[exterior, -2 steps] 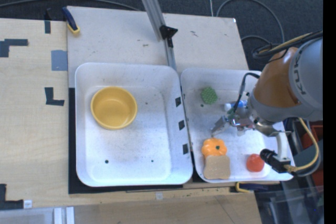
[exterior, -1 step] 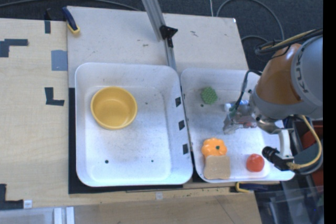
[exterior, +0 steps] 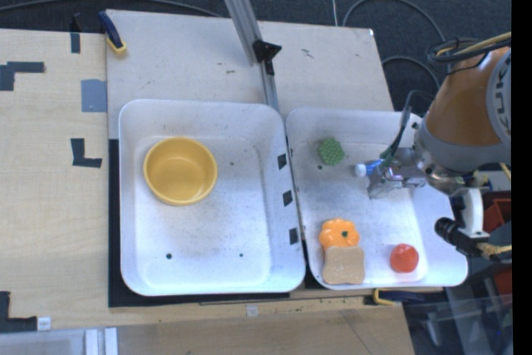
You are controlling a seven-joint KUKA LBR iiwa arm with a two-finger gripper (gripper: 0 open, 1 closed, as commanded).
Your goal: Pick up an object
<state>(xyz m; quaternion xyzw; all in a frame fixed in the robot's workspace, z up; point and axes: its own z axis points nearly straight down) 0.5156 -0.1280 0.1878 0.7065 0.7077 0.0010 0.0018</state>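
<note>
Object to pick: none is chosen yet; four small things lie in the right bin, and the green scrubby piece [exterior: 331, 150] lies nearest the gripper, to its left and a little farther up the view.
Surface [exterior: 50, 179]: pale wood on the left with dark tape marks, a white board under the bins.
Arm [exterior: 470, 116]: comes in from the right, orange band and grey wrist hanging over the right bin's right rim, the wrist bent down and leftward toward the bin floor.
Left bin [exterior: 133, 204]: shallow and white, holding a yellow bowl [exterior: 180, 170] upright near its left side.
Right bin [exterior: 353, 122]: shallow and white, butted against the left one; the gripper sits low over its middle right.
Gripper [exterior: 384, 179]: close to the bin floor with nothing visibly between its fingers; whether they are apart or together I cannot tell from here.
Slice of toast [exterior: 343, 266]: flat at the near rim, touching the orange toy above it.
Orange pumpkin-like toy [exterior: 339, 234]: below and left of the gripper.
Red ball-like toy [exterior: 404, 258]: near the lower right corner, below the gripper and apart from it.
Judgement: a short move left and up the view looks the easiest reach, to the green piece; it shows no clear long axis.
</note>
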